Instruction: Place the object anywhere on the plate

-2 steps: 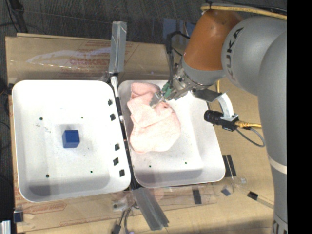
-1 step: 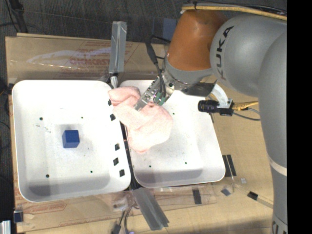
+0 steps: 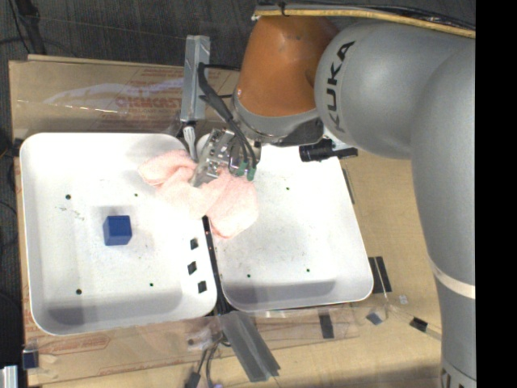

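gripper right over pink cloth, cloth draped across bin divider; jaws open/closed? can't tell tbh

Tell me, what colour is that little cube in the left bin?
Blue. The cube shows best in the camera view, sitting alone on the white floor of the left bin.

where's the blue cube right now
The blue cube sits in the left bin, toward its left side, apart from the pink cloth and the gripper.
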Robot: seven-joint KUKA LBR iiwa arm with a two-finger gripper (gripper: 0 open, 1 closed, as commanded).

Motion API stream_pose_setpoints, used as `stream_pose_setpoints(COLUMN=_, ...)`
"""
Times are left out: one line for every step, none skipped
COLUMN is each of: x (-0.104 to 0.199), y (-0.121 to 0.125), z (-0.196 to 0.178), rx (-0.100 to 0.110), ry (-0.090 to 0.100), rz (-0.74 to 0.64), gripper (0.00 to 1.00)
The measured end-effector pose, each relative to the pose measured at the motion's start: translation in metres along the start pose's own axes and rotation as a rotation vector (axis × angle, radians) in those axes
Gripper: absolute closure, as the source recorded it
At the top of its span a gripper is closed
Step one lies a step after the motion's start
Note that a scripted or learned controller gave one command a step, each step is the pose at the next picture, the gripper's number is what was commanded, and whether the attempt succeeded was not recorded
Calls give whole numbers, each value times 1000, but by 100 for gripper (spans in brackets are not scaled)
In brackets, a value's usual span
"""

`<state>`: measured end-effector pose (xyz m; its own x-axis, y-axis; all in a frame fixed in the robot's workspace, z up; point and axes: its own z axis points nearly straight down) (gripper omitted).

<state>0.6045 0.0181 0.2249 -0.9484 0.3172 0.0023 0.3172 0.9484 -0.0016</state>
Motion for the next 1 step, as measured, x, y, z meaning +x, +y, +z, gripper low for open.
stream_pose_setpoints(x=13, y=58, z=-6, rx=-2, ry=-6, rz=-324, gripper=100)
